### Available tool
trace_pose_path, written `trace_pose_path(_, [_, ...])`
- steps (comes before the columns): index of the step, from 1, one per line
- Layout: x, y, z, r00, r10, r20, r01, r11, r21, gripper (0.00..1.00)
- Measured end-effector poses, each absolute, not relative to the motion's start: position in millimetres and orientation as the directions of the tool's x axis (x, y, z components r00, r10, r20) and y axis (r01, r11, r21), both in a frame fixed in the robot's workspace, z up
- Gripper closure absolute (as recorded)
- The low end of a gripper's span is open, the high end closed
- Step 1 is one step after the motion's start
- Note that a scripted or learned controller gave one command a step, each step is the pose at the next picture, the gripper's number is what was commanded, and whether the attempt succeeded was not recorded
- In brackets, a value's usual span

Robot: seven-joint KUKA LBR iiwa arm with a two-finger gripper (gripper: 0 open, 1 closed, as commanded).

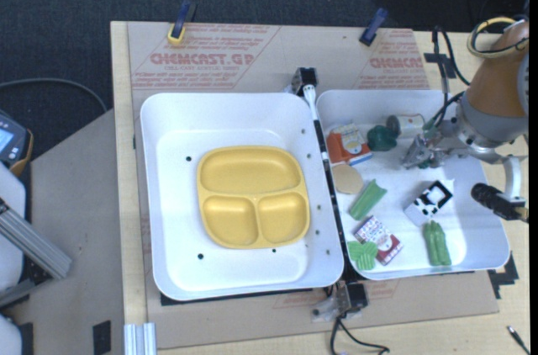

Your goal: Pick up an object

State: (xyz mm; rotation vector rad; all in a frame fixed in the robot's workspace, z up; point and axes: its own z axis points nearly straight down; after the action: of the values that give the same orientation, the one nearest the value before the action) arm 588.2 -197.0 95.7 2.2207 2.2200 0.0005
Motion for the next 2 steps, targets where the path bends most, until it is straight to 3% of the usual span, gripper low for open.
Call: trace_pose_path(2, [584.2,-203,200,-0.001,1.000,-0.003,1.000,0.001,0.006,1.00])
